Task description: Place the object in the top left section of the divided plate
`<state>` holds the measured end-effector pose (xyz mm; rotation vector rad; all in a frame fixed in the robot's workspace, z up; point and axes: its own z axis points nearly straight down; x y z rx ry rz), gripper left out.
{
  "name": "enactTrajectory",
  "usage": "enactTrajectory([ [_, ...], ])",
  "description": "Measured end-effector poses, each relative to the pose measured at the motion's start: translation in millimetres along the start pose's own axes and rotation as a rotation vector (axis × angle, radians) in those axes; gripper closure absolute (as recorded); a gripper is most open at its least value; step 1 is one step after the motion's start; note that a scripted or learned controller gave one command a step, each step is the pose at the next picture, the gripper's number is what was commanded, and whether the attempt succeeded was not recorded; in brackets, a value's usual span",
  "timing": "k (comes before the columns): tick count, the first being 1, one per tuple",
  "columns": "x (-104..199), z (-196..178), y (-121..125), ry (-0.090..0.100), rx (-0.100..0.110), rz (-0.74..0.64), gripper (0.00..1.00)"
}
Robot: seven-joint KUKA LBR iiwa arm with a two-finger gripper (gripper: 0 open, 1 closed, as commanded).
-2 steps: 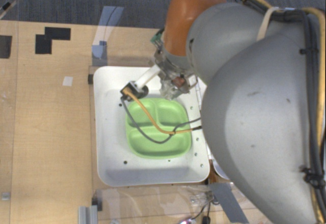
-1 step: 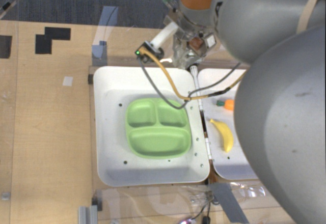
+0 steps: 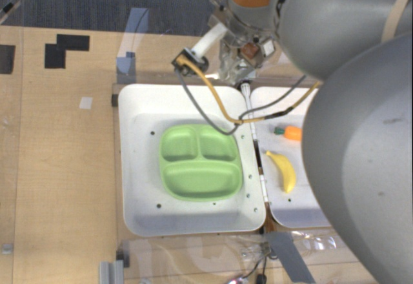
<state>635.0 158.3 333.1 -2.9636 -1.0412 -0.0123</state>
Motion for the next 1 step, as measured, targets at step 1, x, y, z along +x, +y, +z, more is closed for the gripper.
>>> enactTrajectory([
  [1,29.3,-70.3,8.1,-0.001,0.001,0.251,1.00],
])
